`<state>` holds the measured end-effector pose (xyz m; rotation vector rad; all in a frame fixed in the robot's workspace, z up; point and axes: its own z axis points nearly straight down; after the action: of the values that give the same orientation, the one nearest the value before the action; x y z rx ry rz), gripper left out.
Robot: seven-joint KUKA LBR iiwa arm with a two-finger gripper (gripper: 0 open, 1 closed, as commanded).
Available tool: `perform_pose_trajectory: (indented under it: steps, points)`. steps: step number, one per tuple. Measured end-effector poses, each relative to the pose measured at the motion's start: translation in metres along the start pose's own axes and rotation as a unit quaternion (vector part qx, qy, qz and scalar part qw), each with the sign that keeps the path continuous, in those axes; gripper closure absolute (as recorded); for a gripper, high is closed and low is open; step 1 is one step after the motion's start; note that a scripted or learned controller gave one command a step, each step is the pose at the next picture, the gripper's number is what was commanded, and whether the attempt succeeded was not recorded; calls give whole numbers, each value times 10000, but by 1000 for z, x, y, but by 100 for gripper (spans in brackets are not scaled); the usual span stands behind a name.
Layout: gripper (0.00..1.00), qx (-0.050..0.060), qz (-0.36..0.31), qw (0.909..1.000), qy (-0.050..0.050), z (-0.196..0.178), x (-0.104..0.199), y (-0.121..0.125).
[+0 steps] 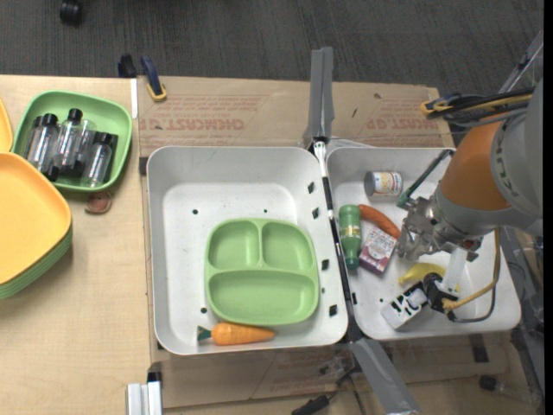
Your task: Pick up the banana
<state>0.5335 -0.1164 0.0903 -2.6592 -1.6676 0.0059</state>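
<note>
1. Tabletop (78,318): flat wood-toned surface with cardboard under two shallow white bins.
2. Arm (492,175): grey, smooth, with an orange band; it reaches over the right bin (510,314).
3. Left bin (173,232): rigid white plastic. It holds a green three-part tray (261,272) and an orange carrot (242,334) at the near wall.
4. Pincer (421,240): metallic, low in the right bin, just above the banana. Its opening cannot be determined.
5. Banana (421,274): yellow, curved, lying on the right bin floor, partly hidden beside a white-and-black item (406,305).
6. Bottle (349,232): green, glossy, lying along the divider, with a purple packet (378,249), a second carrot (380,219) and a small can (384,182) nearby.
7. Progress: approach appears complete; the grasp is unconfirmed, and the lift is not yet done.
</note>
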Motion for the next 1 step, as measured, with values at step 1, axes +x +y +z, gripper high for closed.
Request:
perform_pose_trajectory:
  steps: [1]
  points:
    - [100, -4, -161, 9999, 5, -29, -59, -22]
